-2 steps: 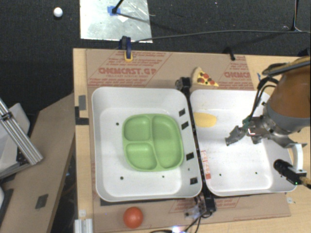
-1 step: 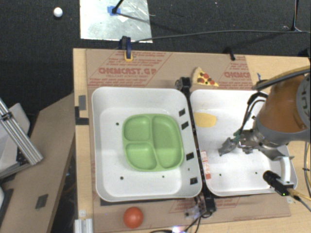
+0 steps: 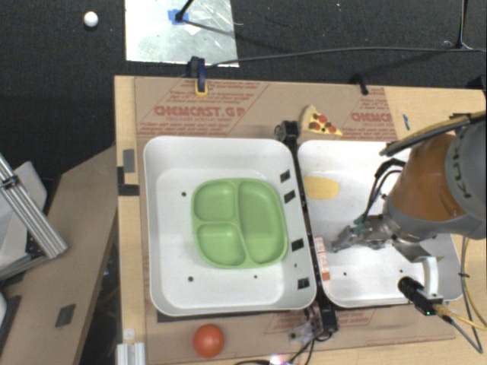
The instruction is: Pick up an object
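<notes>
Overhead view: the gripper (image 3: 351, 238) hovers low in the right bin (image 3: 358, 287), whether open or closed I cannot tell. A yellow flat object (image 3: 322, 188) lies just beyond it; descending here would likely close on bare floor

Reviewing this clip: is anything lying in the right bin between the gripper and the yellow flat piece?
Nothing visible does. The gripper is low in the right bin; the yellow piece lies farther back, with bare white floor between.
</notes>
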`<state>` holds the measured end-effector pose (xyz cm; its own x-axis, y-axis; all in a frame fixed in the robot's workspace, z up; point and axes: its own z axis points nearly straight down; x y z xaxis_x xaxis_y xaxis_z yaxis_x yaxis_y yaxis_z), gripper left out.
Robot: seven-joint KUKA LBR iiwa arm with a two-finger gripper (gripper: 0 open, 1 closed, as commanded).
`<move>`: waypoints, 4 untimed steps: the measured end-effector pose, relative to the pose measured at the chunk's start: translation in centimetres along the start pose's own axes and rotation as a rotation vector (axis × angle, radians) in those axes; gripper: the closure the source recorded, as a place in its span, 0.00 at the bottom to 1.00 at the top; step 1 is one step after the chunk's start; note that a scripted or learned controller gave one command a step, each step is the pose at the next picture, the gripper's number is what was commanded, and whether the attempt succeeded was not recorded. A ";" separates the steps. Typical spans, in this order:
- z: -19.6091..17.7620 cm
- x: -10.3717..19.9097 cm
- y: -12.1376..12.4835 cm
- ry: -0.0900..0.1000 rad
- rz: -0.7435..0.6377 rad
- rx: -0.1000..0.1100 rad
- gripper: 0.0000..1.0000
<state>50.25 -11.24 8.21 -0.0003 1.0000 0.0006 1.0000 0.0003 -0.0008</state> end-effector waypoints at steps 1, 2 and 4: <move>-1.3 0.0 0.1 0.000 -0.001 -0.004 1.00; -7.6 -0.3 -0.2 -0.002 -0.003 -0.007 1.00; -15.1 -1.4 0.3 -0.002 -0.004 -0.006 1.00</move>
<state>50.61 -12.63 23.35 -0.0044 1.0000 -0.0010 1.0000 0.0045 0.0049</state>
